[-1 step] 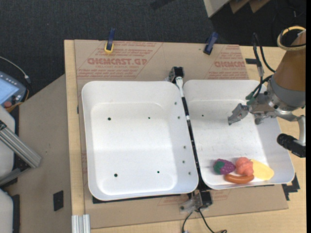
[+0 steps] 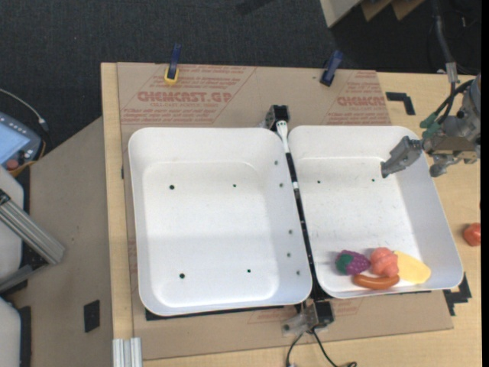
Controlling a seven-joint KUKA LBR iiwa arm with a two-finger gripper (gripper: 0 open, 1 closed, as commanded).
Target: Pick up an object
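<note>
Small toy foods lie clustered in the near right corner of the right bin [image 2: 344, 159]: a purple bunch of grapes [image 2: 352, 262], a lumpy orange-red piece [image 2: 385, 259], a yellow piece [image 2: 413, 269] and a long orange piece [image 2: 374, 281]. My gripper [image 2: 419, 163] hangs over the far right edge of that bin, well behind the cluster. Its two grey fingers [image 2: 399, 159] are spread open with nothing between them.
The left bin [image 2: 139, 205] sits beside the right one, divided by a black strip [image 2: 294, 197]. A small orange object [image 2: 472, 235] lies on the bench outside the right bin. Two clamps [image 2: 173, 70] hold the cardboard sheet's far edge.
</note>
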